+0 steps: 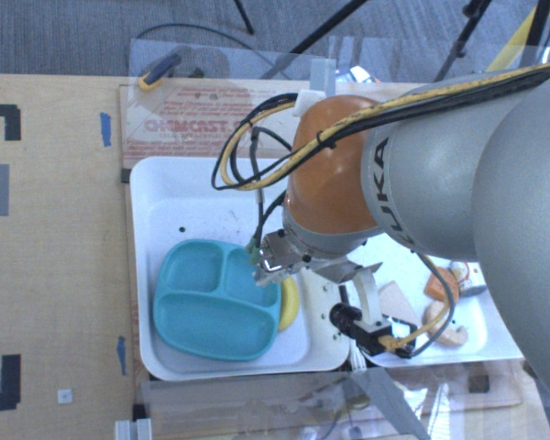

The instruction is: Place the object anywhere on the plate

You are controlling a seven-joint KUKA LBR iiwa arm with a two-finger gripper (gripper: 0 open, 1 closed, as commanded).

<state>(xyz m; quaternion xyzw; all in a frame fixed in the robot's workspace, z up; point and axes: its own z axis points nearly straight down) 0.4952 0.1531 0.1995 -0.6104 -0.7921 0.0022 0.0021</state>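
Note:
A turquoise divided plate (211, 305) lies in the left white bin (165, 181), toward its front. A yellow banana-like object (291, 303) rests in the same bin against the plate's right rim, off the plate and partly hidden by the arm. My gripper (269, 262) hangs under the orange band of the wrist, over the plate's upper right edge and just above the yellow object. The arm's bulk hides the gripper's tip.
The right bin (497, 335) holds an orange piece (440, 287), a tan piece (451, 335) and a pale pink piece (399, 301). The grey arm (458, 172) covers most of that bin. Black and yellow cables (243, 149) loop over the left bin's back.

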